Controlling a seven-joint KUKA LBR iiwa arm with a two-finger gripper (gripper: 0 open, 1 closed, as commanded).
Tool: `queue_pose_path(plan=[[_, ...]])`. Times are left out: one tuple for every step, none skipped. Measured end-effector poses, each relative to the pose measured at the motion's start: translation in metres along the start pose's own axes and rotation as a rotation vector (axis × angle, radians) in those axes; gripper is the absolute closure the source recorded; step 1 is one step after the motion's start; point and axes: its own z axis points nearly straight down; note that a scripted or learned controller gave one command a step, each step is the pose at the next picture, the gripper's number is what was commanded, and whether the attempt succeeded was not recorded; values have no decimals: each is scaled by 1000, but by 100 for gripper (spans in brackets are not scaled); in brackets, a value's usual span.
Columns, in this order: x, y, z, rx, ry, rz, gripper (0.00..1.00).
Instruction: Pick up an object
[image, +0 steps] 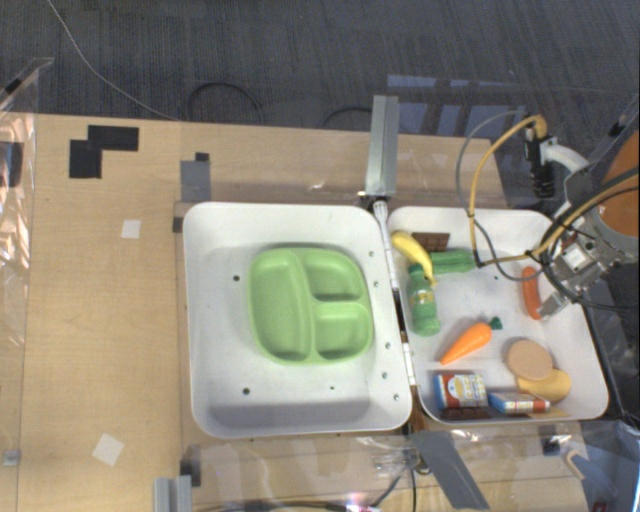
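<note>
You are looking down on a pale wood-grain tabletop (100, 330) that carries two shallow white bins with rounded corners and smooth, matte walls. The left bin (215, 400) holds a light green divided plate (310, 305), a rounded rectangle of smooth plastic with one long compartment and two smaller ones. The right bin (590, 385) holds the toy food. A curved yellow banana (413, 254) lies near its upper left corner, partly over a dark brown block (433, 241) and a green stick-shaped piece (452, 262). Below the banana stands out a green bottle (424, 305), lying lengthways along the bin's left wall. A tapered orange carrot (468, 342) with a small green tip lies tilted near the middle. A tan disc (527, 357) sits just above a rounded yellow piece (548, 384), touching it. Along the lower wall you see a small printed carton (461, 389) and a slim tube (518, 404); their labels are too small to read.

A short red-orange sausage (531, 293) lies upright in the view near the right wall, and the tool (556, 299) hangs just beside it, on its right. The tool is blurred and tangled among cables (490, 235), so you cannot tell how it is set, nor whether it touches the sausage. The arm (612, 215) is cut off by the right edge.
</note>
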Motion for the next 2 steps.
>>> queue_pose_path(plan=[[4,-33,-23,1,1,-317,100],[2,-24,24,-3,0,-858,100]])
